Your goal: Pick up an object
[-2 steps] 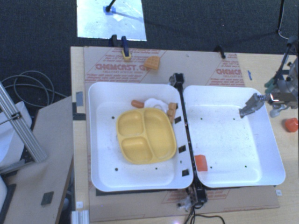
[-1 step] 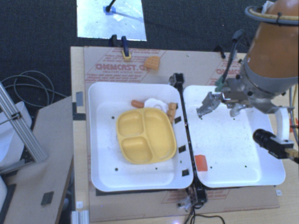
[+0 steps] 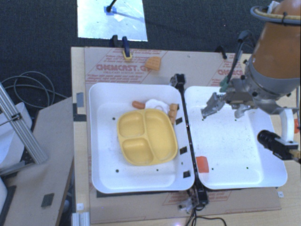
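Landmark: yellow divided plate point(image 3: 146, 137), three compartments, lying flat in the left bin point(image 3: 106, 173).

Just beyond the plate's far edge: a small orange sausage-like piece point(image 3: 138, 104), a white item point(image 3: 156, 105) partly hidden behind the plate's rim, identity unclear. At the plate's far right corner: a small tan piece point(image 3: 173, 112), upright or leaning, too small to tell which. Right of the plate's near corner, across the black divider point(image 3: 186, 135) between bins: a small orange-red block point(image 3: 201, 164) resting at the left edge of the right bin point(image 3: 244, 173), partly cut by the rim.

Farther right of the plate, above the right bin's far half: pincer point(image 3: 221, 108), grey, blurred, pointing toward the plate; nothing visible between the fingers; opening not discernible. Arm point(image 3: 277, 41) cropped at the upper right edge of the view.

Beyond the plate, outside the bins, on the counter point(image 3: 117, 67): an orange-tan object point(image 3: 153, 63) and a yellow clamp point(image 3: 127, 55), details indistinct.
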`<state>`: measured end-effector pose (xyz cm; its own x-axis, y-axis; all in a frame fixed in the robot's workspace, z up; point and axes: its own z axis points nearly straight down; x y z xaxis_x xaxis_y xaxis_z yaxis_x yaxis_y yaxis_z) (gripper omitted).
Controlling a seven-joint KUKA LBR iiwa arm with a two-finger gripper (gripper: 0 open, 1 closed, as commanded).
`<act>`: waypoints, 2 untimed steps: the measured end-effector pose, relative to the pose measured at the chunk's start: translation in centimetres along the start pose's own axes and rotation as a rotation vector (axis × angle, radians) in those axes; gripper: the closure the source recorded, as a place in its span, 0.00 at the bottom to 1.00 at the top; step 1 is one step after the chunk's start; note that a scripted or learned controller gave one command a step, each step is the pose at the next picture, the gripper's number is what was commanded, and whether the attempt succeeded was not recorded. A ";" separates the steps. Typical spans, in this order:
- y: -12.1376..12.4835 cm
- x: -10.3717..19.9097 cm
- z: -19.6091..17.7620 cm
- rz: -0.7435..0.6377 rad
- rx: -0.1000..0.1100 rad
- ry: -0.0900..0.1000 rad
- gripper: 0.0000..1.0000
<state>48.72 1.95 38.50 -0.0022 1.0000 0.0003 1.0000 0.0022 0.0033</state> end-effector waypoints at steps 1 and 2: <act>0.1 0.0 -1.1 -0.005 -0.003 0.000 1.00; 0.0 4.7 -15.1 -0.007 -0.016 0.004 1.00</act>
<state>48.69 6.61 53.62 -0.0091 0.9999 0.0043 0.9998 0.0090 0.0195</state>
